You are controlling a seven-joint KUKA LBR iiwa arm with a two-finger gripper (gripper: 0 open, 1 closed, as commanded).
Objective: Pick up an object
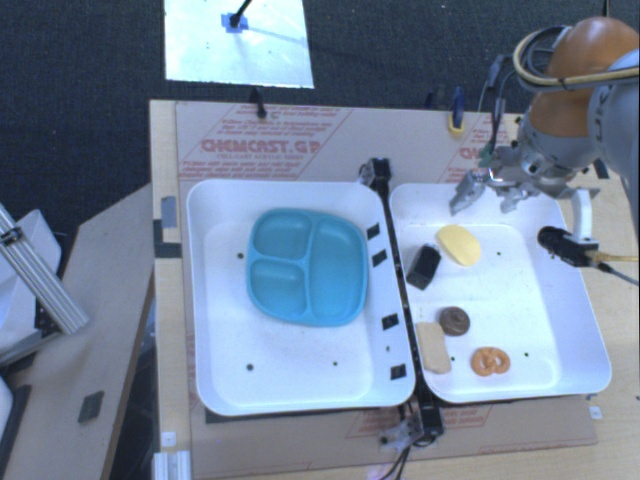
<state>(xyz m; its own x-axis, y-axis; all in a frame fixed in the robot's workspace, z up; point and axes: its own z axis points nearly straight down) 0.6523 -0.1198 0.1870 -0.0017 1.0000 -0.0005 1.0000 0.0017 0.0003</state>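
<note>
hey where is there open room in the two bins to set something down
Left bin: bare floor in front of the blue plate and along its left wall. Right bin: bare right half, past the yellow piece and pretzel. Crowded near the divider: black block, brown disc, cracker.

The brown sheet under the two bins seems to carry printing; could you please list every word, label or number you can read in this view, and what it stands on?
"CHEMCAST GP": red print, reading roughly so, on the brown protective sheet behind the left bin.
Smaller red lines above and below it: too blurred to read.
Red print on the sheet's front edge: unreadable.
</note>
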